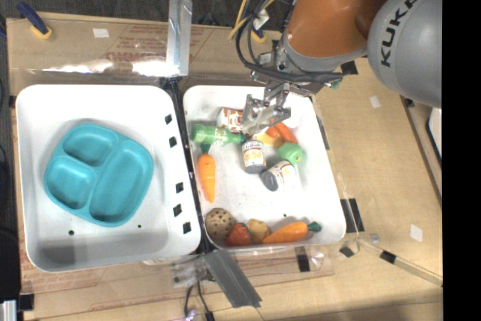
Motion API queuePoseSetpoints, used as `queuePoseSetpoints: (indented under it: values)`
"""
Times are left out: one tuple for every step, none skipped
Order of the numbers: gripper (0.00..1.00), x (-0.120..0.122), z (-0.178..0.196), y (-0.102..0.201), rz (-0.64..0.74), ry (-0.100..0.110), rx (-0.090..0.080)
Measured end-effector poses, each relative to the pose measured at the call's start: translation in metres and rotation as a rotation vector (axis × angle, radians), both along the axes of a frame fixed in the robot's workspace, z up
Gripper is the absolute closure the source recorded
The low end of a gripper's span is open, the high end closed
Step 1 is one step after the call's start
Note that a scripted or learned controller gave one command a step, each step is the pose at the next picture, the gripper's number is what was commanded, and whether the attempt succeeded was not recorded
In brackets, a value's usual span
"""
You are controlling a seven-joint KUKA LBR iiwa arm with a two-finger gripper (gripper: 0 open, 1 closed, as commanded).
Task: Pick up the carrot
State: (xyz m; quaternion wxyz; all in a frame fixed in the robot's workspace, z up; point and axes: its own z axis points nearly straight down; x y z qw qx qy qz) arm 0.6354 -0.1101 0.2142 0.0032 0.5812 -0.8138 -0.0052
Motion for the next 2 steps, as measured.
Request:
queuePoseSetpoints:
  values:
    - [1.00,0.022,0.035,0.018,-0.106,-0.013,-0.004]
    - [1.00,0.022,0.046,-0.011,-0.048,-0.013,-0.004]
